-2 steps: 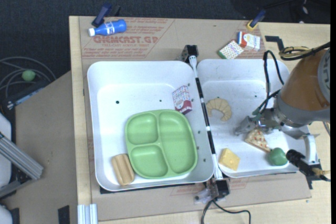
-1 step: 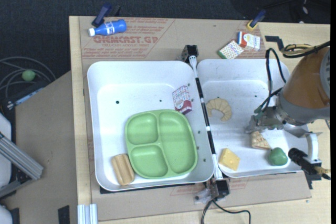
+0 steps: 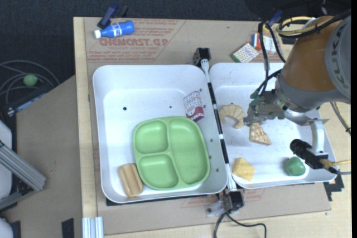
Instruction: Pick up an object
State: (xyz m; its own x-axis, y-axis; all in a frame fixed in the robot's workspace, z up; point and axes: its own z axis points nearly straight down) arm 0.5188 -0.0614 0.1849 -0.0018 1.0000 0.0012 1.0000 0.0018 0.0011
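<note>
My gripper point(image 3: 260, 117) hangs low over the middle of the right bin point(image 3: 279, 72). Just under its tip lies a tan, wedge-shaped piece of food point(image 3: 260, 134), and a pale croissant point(image 3: 232, 114) lies close to its left. Toward the front of that bin are a yellow cheese wedge point(image 3: 244, 169) and a green rounded object point(image 3: 294, 166). The gripper's dark body hides its tip, and I see nothing lifted off the bin floor.
The left bin point(image 3: 111, 92) holds a green divided plate point(image 3: 169, 151), a tan bread-like block point(image 3: 130, 179) at its front left corner, and a red-and-white packet point(image 3: 193, 106) near its right wall. A blue-and-white bottle point(image 3: 114, 29) and a small patterned card point(image 3: 245, 53) lie on the bench behind the bins.
</note>
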